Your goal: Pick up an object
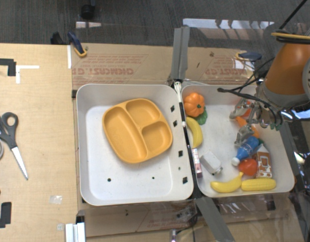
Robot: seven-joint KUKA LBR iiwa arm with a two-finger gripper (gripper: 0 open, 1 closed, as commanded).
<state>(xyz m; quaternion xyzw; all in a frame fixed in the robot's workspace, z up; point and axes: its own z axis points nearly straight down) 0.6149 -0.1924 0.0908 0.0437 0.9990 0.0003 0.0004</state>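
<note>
Approach step: gripper (247, 126) low over right bin (223, 92), just above blue bottle (247, 148).
Grip state unclear; next, descend and close.

Place: robot lab or workshop bench.
Signs: cardboard lining (124, 64) and scissors (12, 140) well left of the gripper (251, 122); white bins (87, 185).

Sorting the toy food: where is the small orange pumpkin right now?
The pumpkin sits in the right bin, at its far left corner, against the divider and just above the banana.
</note>
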